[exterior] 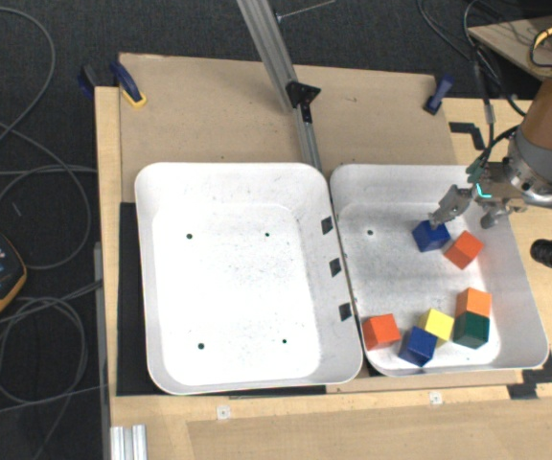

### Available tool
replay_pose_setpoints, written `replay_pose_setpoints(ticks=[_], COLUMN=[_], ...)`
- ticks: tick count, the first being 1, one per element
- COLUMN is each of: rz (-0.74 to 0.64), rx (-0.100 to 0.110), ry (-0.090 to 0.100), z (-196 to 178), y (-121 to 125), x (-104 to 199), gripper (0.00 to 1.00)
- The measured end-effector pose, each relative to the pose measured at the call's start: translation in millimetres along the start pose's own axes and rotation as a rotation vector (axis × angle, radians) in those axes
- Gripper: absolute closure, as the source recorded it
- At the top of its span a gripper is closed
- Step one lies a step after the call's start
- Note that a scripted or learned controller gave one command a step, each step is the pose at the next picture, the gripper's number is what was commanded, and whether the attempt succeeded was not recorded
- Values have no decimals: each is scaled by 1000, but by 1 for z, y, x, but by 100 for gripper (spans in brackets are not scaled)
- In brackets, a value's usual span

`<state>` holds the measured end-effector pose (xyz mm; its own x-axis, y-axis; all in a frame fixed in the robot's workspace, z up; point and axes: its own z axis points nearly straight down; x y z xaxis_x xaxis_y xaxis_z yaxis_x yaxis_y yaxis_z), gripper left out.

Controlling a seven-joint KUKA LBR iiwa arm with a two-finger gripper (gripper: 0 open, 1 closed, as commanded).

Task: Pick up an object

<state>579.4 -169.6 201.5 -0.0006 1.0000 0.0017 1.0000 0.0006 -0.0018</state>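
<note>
6 blocks [430, 237] (right bin [391, 192]).

We see our arm [548, 132] as a rounded body with an orange-brown band above a grey wrist ring. Below it sits the grey metal gripper [471, 209], with slim, angular fingers [448, 205] and a small teal light glowing at its base. Dark cables run alongside the wrist.

I'm looking down on a robotics lab bench: a pale plywood board [209, 113] clamped with blue clips [128, 82] over dark carpet. Loose black cables [27, 286] trail across the floor, and a slanted aluminium camera pole [268, 38] rises behind two shallow white plastic bins [161, 190].
</note>
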Motion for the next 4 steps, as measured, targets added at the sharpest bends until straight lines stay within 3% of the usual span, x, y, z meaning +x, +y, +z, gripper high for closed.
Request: replay_pose_setpoints(ticks=[1, 2, 3, 4], rz=[0, -3, 0, -1], rx=[4, -19, -5, -8], ry=[0, -3, -1, -3], z=[52, 94, 90, 46], y=[6, 12, 7, 9], x=[9, 10, 10, 12], gripper=[0, 0, 100, 100])
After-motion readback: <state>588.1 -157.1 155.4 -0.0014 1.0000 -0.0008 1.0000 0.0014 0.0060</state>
